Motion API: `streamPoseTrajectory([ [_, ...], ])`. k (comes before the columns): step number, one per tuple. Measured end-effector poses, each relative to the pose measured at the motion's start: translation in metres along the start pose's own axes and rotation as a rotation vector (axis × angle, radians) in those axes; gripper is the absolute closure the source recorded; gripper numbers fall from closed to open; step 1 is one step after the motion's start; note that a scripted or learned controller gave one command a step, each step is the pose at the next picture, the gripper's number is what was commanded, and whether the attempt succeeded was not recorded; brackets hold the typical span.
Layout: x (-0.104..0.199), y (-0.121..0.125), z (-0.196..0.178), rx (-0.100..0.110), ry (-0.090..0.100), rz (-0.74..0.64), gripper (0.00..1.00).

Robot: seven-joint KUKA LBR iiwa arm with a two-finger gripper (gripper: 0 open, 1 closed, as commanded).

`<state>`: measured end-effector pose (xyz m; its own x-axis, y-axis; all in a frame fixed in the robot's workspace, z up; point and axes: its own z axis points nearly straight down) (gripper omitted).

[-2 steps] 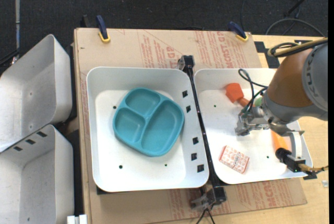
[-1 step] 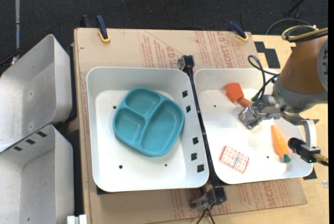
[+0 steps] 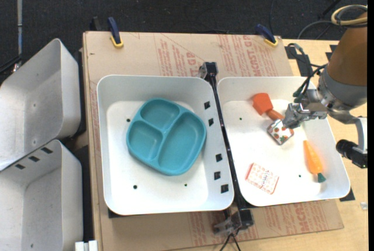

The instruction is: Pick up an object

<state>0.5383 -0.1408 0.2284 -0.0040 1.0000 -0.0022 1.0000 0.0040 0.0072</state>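
The right bin [image 3: 245, 197] holds an orange block [image 3: 262, 103], a small red, white and green patterned object [image 3: 280, 133], an orange carrot-shaped toy [image 3: 314, 160] and a flat red-and-white card [image 3: 262, 178]. My gripper [image 3: 290, 118] hangs low over the right bin, right above the patterned object and just right of the orange block. The fingertips sit close to or touching the patterned object, and I cannot tell whether it is between them.
The left bin [image 3: 117, 185] carries a teal divided plate [image 3: 166, 136]. A black divider with clips [image 3: 219, 144] runs between the bins. Two more white bins [image 3: 35, 103] sit off the bench at the left. The arm's orange band [image 3: 353, 57] stands at the right edge.
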Motion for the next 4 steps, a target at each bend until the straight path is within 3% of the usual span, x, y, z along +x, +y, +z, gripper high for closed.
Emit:
streamPoseTrajectory([
  [1,-0.001,0.001,-0.064,0.0,0.0,0.0,1.0],
  [4,0.15,-0.012,-0.042,0.008,0.004,-0.004,1.0],
])
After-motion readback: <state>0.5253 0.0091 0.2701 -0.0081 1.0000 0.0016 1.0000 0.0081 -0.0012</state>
